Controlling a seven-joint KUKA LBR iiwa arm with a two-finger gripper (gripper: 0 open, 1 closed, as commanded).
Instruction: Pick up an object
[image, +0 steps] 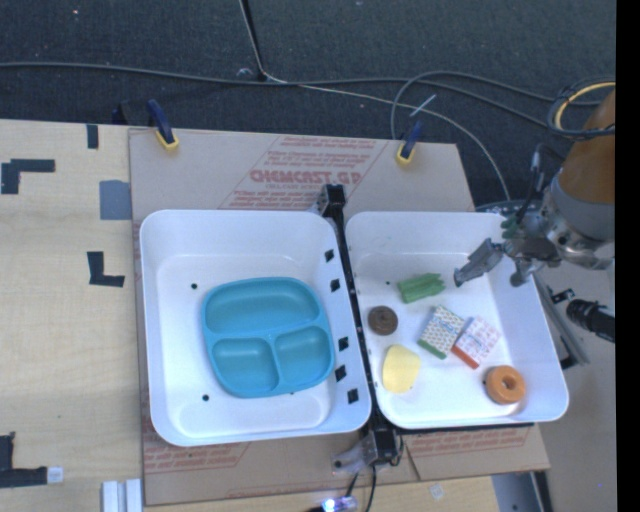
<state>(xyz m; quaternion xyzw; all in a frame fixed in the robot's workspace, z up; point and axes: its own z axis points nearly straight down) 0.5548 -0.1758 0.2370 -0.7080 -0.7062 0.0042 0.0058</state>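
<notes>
The right bin (520, 300) holds six small things. A green block (420, 288) lies at about 11 o'clock from the bin's middle, tilted. A brown disc (382, 320) with a dark centre sits toward 9 o'clock, near the divider. Below it, at 7 o'clock, rests a pale yellow lump (401, 369). Near the middle lie two small packets side by side: one checked white and green (441, 330), the other white with red marks and an orange edge (475, 342); any print on them is too small to read. An orange ring (505, 385) sits at 5 o'clock, near the bin's corner.

The gripper (498, 264) hangs over the bin's 1 o'clock part, its two dark fingers spread apart with nothing between them.

The left bin (160, 300) holds a blue tray (268, 334) with three compartments, lying flat in the middle.

The cardboard (250, 165) under the bins bears red print, "CHEMCAST" being the readable part. Two clamps (162, 128) with yellow tips pin its far edge.
</notes>
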